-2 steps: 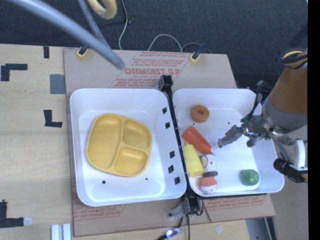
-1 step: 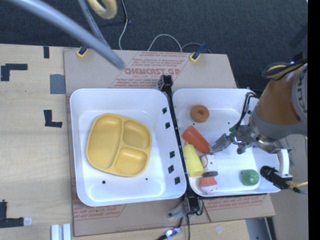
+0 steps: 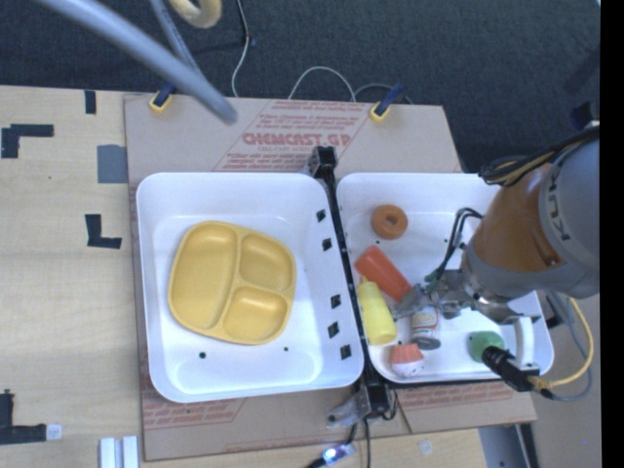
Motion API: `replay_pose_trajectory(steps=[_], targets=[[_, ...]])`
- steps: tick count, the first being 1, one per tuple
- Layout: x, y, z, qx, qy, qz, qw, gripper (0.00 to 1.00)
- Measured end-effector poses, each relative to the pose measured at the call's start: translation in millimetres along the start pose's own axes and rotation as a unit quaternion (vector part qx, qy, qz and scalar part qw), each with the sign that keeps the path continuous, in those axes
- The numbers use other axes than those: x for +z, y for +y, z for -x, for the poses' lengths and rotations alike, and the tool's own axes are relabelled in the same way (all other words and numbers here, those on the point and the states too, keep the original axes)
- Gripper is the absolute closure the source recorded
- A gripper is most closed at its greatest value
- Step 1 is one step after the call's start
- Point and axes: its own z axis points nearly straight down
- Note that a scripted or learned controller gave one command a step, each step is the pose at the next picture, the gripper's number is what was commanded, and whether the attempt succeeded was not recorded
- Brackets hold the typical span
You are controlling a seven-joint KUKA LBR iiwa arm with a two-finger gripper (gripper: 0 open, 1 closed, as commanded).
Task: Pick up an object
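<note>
The right bin [image 3: 429,188] holds several small items. A brown doughnut [image 3: 389,221] lies near its far side, and an orange-red block [image 3: 381,272] lies slanted by the divider. Below that block stands a yellow bottle [image 3: 376,314]. A small tin-like item [image 3: 423,324] and a red-and-white piece [image 3: 408,356] sit near the front wall, with a green object [image 3: 483,343] to their right. My gripper [image 3: 425,300] is low in this bin, just right of the orange-red block and the yellow bottle, directly above the tin-like item. The arm's wrist hides the bin's right part.
A yellow divided plate [image 3: 232,281] lies in the left bin [image 3: 161,198]. A black divider [image 3: 336,261] runs between the bins. A grey hose [image 3: 117,32] crosses the top left, above the bench. Cables [image 3: 458,237] hang by the wrist.
</note>
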Motion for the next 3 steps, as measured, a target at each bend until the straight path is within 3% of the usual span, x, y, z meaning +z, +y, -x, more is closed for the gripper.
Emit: replay_pose_trajectory(steps=[1, 2, 3], targets=[[1.7, 0.4, 0.2, 0.0, -0.001, 0.003, 1.0, 0.0], [-6.5, 1.0, 0.5, 0.0, -0.001, 0.003, 1.0, 1.0], [-65.6, -2.5, -1.9, 0.0, -0.001, 0.004, 1.0, 1.0]])
